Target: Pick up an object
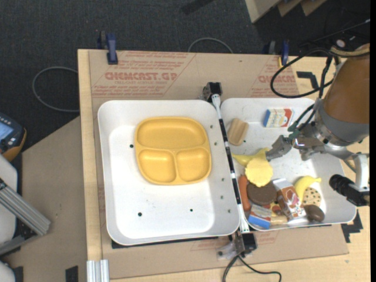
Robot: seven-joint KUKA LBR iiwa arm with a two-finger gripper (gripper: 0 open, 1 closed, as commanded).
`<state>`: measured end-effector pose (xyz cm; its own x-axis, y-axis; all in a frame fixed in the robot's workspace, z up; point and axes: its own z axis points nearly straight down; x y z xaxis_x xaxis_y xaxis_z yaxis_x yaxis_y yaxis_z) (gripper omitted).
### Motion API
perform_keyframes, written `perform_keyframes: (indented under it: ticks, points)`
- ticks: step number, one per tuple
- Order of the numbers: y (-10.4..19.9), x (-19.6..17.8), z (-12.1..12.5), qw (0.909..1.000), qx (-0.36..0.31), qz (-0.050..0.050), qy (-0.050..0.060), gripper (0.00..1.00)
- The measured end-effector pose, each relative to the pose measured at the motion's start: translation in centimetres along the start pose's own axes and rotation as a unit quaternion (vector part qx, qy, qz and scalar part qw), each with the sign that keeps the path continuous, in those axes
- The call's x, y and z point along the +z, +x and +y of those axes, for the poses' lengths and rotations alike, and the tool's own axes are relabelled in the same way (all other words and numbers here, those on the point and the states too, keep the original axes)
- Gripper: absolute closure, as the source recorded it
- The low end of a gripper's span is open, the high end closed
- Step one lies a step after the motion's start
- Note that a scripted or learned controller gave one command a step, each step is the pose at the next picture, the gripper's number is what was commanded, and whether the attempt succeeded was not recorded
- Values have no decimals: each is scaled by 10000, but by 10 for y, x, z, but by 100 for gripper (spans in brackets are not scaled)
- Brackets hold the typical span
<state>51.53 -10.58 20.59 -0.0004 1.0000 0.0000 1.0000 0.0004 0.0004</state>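
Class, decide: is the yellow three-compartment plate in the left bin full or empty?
Empty: the yellow three-compartment plate shows bare yellow in all three sections.

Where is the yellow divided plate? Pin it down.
The yellow divided plate lies in the left bin, toward its far half, apart from the toy food heaped in the right bin.

1. Dark grey carpet floor (53,22) surrounds the table.
2. The table (88,157) has a brown cardboard-like top with red printed lettering.
3. Blue clamps (110,46) grip its far edge.
4. A thin cable (56,90) loops on the floor.
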Motion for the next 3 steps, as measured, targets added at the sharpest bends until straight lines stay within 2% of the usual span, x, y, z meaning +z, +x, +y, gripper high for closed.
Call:
perform_keyframes:
  ticks: [1, 2, 3]
  points:
    - [11, 125, -37, 10000, 27, -13, -7, 0]
    - [12, 111, -35, 10000, 8, -9, -26, 100]
    - [104, 15, 22, 10000, -62, 15, -73, 100]
